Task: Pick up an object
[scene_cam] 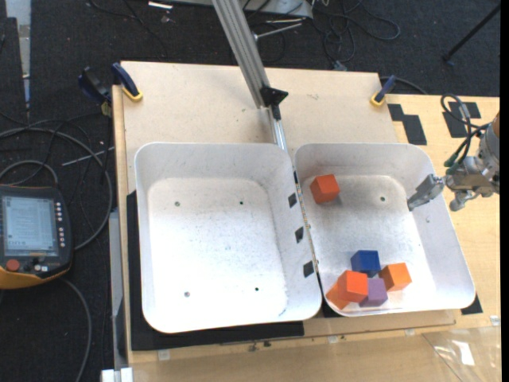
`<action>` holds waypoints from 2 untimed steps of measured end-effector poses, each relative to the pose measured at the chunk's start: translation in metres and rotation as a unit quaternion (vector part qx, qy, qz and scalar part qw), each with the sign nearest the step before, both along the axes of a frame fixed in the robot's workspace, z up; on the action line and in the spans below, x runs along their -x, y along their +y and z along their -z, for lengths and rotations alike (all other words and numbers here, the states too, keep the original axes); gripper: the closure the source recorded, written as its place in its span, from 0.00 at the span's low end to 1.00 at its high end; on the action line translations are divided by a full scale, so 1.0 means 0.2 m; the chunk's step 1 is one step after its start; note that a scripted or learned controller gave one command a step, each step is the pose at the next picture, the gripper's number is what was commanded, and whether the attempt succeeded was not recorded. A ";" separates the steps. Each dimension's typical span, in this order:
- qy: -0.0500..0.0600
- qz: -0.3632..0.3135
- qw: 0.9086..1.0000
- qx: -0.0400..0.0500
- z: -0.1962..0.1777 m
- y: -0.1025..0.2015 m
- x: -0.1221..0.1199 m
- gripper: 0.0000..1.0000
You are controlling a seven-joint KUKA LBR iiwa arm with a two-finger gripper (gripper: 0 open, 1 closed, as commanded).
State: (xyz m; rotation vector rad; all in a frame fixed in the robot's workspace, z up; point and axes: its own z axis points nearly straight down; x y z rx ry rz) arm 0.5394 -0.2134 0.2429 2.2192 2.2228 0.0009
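Gripper (442, 192) at R edge of view, over the right bin's (436, 173) R rim, upper half. Two fingers visible: one (424, 192) angled down-left into the bin, other at the rim. Fingers spread apart, nothing between them. Arm mostly out of view to the R.

Right bin contents: lone orange cube (324, 189) near top-left, close to the divider side, well apart from the gripper. Cluster at the bottom: blue cube (366, 261) at top of cluster, big orange block (348, 288) lower L, purple cube (375, 291) just R of it and touching, small orange cube (396, 276) on R side. All sit near the bin's front wall.

Left bin (159, 165) beside it, rims meeting at centre.

Bench (207, 102): wood top, metal pole (242, 46) slanting in from top, ending at the bins' junction. Pendant (32, 233) on the floor at far L.
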 end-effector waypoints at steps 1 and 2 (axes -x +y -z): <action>-0.005 -0.002 1.000 0.001 -0.60 0.19 0.00 0.00; 0.005 0.001 1.000 -0.001 0.43 0.24 0.09 0.00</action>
